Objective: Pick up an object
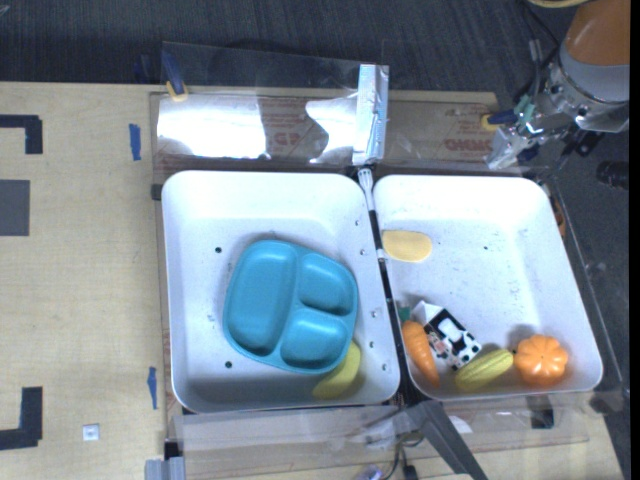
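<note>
My gripper (515,133) hangs at the top right, just beyond the far edge of the right bin (520,203), with the orange band of the arm above it. In that bin a pale yellow oval piece (406,245) lies near the left wall. Along the front wall sit an orange carrot-like piece (419,353), a black-and-white patterned block (451,339), a yellow-green piece (485,367) and a small orange pumpkin (541,359). The gripper is well away from all of them and nothing shows in it.
The left bin (190,218) holds a blue divided plate (290,305), with a yellow piece (343,373) half tucked under its front right corner. A clear plastic sheet (265,118) stands behind the left bin. Cables run at the top right.
</note>
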`<action>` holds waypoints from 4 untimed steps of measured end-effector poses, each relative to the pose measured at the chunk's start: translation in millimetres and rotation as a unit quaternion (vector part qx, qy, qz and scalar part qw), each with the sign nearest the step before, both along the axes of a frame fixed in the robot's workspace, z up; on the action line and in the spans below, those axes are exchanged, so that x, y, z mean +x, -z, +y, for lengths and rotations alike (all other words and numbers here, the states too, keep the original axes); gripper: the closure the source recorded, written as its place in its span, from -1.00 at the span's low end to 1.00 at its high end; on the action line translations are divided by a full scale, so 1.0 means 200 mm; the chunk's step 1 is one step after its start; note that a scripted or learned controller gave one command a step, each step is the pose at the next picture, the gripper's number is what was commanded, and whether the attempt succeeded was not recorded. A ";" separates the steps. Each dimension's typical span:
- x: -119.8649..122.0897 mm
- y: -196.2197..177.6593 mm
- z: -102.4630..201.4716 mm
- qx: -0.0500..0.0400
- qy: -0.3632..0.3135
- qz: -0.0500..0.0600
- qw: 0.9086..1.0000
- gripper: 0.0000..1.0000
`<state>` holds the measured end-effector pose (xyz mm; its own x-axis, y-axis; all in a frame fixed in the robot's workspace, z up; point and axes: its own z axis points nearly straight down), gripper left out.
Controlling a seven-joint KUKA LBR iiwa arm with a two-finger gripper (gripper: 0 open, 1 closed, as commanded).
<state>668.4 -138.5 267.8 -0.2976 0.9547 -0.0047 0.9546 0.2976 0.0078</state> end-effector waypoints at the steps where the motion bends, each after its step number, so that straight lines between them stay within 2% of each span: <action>1: -0.01 0.07 0.15 0.001 0.029 0.005 1.000 1.00; 2: -0.12 -0.15 0.42 0.001 -0.118 0.003 0.993 1.00; 3: -0.25 -0.54 0.41 -0.002 -0.195 -0.001 0.981 1.00; 4: -0.13 -0.39 0.64 0.000 -0.302 0.004 0.953 1.00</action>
<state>642.7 -11.3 346.5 -0.7932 0.6090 -0.0013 0.6090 0.7932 0.0014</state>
